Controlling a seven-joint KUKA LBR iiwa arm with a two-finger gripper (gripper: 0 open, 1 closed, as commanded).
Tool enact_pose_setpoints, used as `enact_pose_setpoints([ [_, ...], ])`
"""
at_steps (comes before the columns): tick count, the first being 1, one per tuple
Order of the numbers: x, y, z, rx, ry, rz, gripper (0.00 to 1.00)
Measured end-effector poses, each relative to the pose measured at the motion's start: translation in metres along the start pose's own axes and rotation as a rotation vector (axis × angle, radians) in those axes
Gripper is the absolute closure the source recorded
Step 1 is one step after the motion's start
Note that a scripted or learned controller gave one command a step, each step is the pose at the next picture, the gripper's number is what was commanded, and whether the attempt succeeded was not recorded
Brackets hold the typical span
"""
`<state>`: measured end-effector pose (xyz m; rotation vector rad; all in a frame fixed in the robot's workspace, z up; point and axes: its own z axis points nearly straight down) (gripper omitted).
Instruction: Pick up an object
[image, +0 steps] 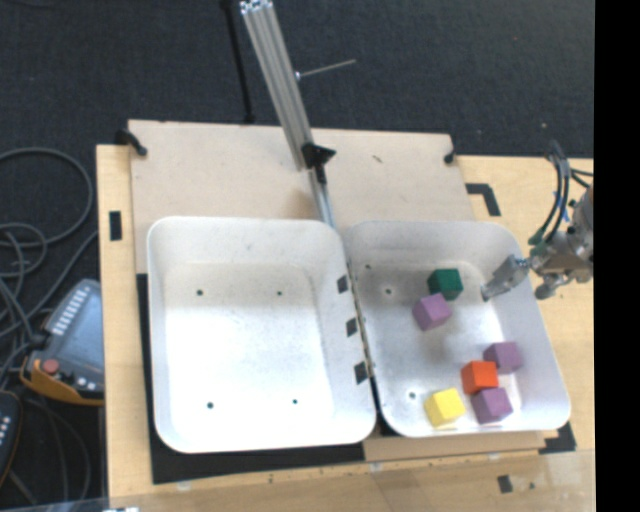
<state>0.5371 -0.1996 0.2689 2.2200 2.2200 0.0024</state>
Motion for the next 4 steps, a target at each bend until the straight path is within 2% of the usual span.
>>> enact_pose_setpoints([
  [1, 0.004, 0.069, 0.106, 0.005, 0.0, -0.003, 0.0],
  [2, 0.057, 0.073, 0.171, -0.002, -0.003, -0.004, 0.0],
  [3, 0.078, 0.054, 0.172, 0.003, -0.001, -0.003, 0.0],
  [4, 0.077, 0.055, 0.161, -0.001, 0.0, 0.001, 1.0],
])
